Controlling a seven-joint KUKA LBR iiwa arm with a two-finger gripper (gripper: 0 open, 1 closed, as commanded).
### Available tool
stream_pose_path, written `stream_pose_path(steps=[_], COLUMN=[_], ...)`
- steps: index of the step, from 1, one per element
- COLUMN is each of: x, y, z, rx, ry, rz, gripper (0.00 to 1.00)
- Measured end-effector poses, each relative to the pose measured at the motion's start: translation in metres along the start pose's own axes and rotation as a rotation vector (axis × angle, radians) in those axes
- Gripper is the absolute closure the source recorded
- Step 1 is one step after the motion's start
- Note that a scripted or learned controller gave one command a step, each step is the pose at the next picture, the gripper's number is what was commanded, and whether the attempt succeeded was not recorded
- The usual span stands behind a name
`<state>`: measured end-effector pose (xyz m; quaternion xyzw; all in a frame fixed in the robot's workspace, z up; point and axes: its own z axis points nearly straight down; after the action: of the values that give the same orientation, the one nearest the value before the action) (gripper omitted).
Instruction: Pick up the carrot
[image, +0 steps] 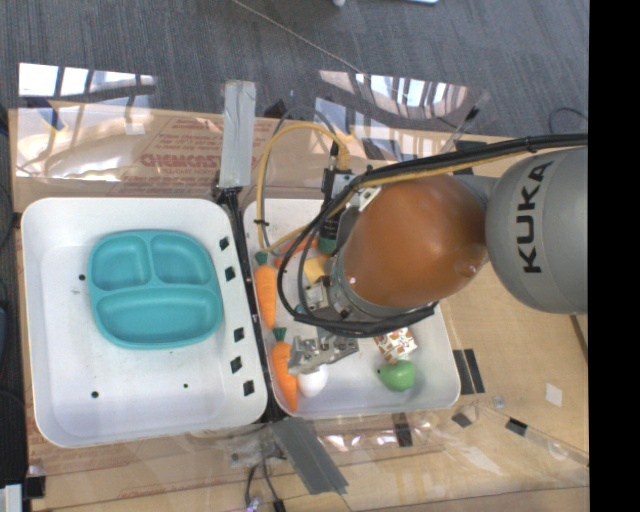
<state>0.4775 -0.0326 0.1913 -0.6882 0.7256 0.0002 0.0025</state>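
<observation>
1. We see the gripper (322, 350) low in the right bin (440, 392); we cannot tell its jaw state.
2. We find one carrot (266, 295) along that bin's left wall, another carrot (285, 377) just beside the gripper.

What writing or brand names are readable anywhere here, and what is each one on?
"KUKA": black letters on the grey robot arm, running up its side.
"CHEMCAST": faint red print, repeated, on the clear plastic sheet behind the bins; the rest is too faded to read.
Small red-and-white patterned carton in the right-hand white bin: markings too small to read.
</observation>
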Motion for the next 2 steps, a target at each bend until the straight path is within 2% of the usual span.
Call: stream_pose_path(steps=[1, 2], x=[-0.022, -0.081], y=[-0.018, 0.006], z=[0.000, 0.001], rx=[-0.002, -0.007], ry=[-0.001, -0.001], rz=[-0.570, -0.728], gripper=[1.00, 1.00])
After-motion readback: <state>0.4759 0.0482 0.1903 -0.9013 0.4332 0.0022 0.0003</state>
